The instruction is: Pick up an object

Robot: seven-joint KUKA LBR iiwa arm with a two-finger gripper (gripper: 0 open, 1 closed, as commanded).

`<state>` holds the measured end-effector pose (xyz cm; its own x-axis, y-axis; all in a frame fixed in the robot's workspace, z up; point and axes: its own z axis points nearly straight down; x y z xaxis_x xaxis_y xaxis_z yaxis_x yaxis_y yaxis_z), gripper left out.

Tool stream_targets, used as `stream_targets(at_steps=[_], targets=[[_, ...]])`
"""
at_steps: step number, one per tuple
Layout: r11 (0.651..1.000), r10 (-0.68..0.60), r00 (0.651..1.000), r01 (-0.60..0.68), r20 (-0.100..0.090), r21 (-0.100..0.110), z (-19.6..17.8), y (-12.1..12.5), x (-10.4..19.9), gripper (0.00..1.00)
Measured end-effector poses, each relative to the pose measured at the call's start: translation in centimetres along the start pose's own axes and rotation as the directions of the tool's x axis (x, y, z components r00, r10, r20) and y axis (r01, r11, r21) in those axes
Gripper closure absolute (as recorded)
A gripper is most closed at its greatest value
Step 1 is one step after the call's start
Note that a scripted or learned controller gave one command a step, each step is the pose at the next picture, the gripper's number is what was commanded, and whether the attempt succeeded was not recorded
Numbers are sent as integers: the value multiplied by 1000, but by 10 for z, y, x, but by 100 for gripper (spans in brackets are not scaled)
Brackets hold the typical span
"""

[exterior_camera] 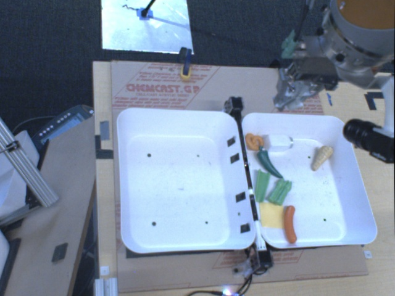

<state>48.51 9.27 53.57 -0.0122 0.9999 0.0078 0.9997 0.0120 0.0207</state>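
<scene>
My two-finger metal gripper hangs above the far rim of the right shallow white plastic bin, at about 12 o'clock of that bin. It has hold of nothing; how wide it stands I cannot tell from this slant. In my judgement this is a staging position above the load, descent not yet begun.

All candidate objects lie in the right bin, crowded toward its 9 o'clock wall. A small orange curled piece sits at 11 o'clock, just beside a pale clear block. A dark green curved pepper-like piece runs below them. Two light green ridged sticks lie side by side near centre-left, touching or nearly so. A flat yellow square sits at 7 o'clock, with an orange-red sausage-shaped piece against its edge. A cream cone-shaped piece lies well apart at 2 o'clock.

The cone, standing alone, looks the cleanest pick; the clustered items risk a double contact.

The left shallow white plastic bin carries no objects.
</scene>
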Motion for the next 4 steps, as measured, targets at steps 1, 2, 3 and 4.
stream_targets(at_steps=[1, 2, 3, 4], targets=[[999, 8, 1000, -8, 11, 35, 213, 16, 44, 100], [1000, 7, 1000, -7, 4, 5, 87, 41, 48, 100], [1000, 0, 1000, 0, 8, 29, 176, -4, 121, 100], [1000, 7, 1000, -7, 0, 5, 28, 3, 125, 100]])
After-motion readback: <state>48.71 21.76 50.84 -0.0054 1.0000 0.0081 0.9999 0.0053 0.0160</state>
